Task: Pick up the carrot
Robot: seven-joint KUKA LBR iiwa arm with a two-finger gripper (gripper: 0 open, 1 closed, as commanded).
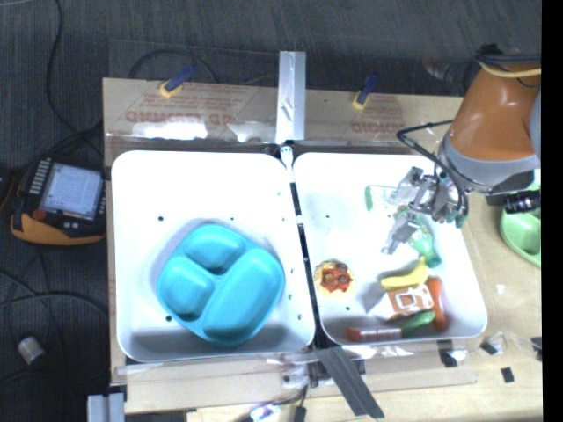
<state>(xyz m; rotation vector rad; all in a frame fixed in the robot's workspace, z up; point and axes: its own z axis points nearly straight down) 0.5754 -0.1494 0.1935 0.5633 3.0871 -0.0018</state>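
Note:
The carrot [435,294] is an orange piece lying along the right bin's near-right side, with a green leafy end [428,248] pointing toward the back. It is partly covered by a yellow banana [403,278] and a small white and orange carton [406,302]. My gripper [398,232] hangs over the right bin [352,192], just up and left of the carrot's green end. Nothing shows held in it.
A round pizza-like toy [333,276] lies near the right bin's left wall. A red item [373,332] and a green one [420,321] rest along its front wall. The left bin [141,183] holds a blue divided plate [222,281]. A green object [524,232] sits outside on the right.

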